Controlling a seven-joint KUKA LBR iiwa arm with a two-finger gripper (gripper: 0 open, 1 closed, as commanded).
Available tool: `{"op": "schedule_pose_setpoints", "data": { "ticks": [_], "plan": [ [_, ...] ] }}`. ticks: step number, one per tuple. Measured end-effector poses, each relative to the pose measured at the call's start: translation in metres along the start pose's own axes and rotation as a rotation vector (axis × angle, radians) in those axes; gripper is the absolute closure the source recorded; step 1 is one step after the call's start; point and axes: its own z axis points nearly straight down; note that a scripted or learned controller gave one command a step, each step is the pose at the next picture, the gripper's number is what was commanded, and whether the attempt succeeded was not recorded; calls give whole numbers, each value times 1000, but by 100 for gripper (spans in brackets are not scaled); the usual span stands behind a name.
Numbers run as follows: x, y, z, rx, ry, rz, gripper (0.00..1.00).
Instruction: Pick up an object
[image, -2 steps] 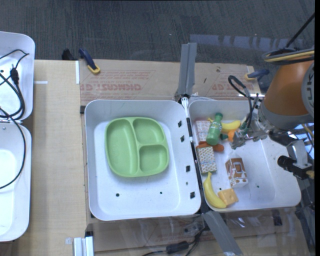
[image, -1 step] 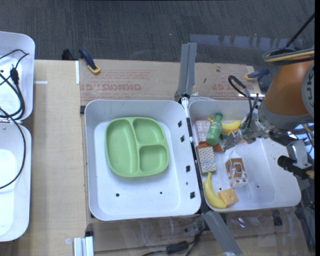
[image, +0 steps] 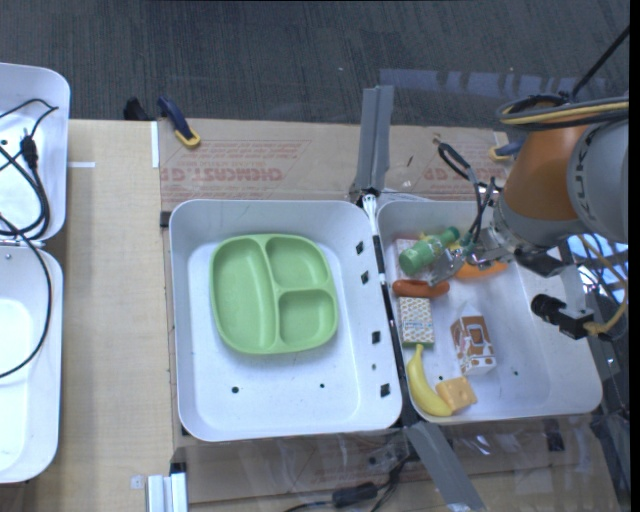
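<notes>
Where gripper (image: 462, 262) meets green bottle (image: 428, 250), fingers unclear.

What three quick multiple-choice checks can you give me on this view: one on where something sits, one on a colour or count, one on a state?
1. Where does the green divided plate lie?
A. In the left bin
B. In the right bin
C. On the bare bench

2. How many compartments does the plate have?
A. Two
B. Three
C. Four

3. How does the banana lie?
A. Standing on the plate
B. Hanging from the pincer
C. Flat on the right bin's floor, near its front left corner

Answers:
1. A: the plate rests on the left bin's floor, left of the divider.
2. B: one long section on its left side and two smaller ones on its right.
3. C: it lies by the orange cracker, well apart from the pincer, which is at the bin's far end by the green bottle.
</notes>
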Motion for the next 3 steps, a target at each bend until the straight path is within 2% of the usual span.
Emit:
{"op": "schedule_pose_setpoints", "data": {
  "ticks": [1, 2, 3],
  "plan": [
    [-24, 30, 20, 19, 9, 96, 0],
    [-25, 30, 11, 18, 6, 92, 100],
    [19, 54, -121, 22, 6, 300, 100]
  ]
}}
